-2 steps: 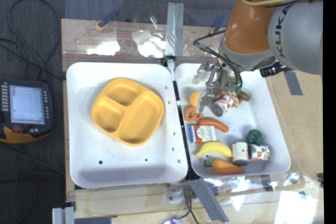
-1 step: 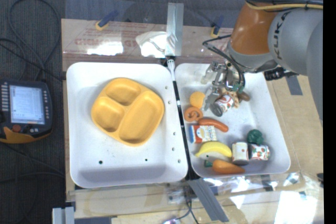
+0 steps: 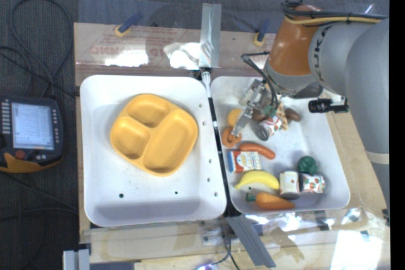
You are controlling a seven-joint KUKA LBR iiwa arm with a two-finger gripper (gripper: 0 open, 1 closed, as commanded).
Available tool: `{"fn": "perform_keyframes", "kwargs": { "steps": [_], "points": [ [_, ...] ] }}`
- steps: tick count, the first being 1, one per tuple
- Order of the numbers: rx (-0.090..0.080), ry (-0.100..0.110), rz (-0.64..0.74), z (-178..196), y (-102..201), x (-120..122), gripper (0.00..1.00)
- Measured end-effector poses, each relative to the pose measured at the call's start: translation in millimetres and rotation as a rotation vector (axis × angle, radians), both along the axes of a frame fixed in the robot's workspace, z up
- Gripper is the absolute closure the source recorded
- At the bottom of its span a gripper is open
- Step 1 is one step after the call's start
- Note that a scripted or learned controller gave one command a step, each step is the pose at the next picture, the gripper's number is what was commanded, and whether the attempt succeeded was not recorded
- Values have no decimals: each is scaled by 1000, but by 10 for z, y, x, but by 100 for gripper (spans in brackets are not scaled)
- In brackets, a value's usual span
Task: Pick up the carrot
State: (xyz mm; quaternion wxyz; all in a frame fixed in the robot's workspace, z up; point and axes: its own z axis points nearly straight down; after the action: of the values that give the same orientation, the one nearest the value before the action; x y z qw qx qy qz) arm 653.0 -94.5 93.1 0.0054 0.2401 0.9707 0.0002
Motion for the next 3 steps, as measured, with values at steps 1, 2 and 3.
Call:
{"fn": "perform_keyframes", "kwargs": {
  "steps": [1, 2, 3],
  "points": [
    [-1, -1, 185, 960, 609, 13, 0],
    [-1, 8, 167, 914, 443, -243, 0],
    [2, 9, 125, 909, 527, -392, 0]
  ]
}}
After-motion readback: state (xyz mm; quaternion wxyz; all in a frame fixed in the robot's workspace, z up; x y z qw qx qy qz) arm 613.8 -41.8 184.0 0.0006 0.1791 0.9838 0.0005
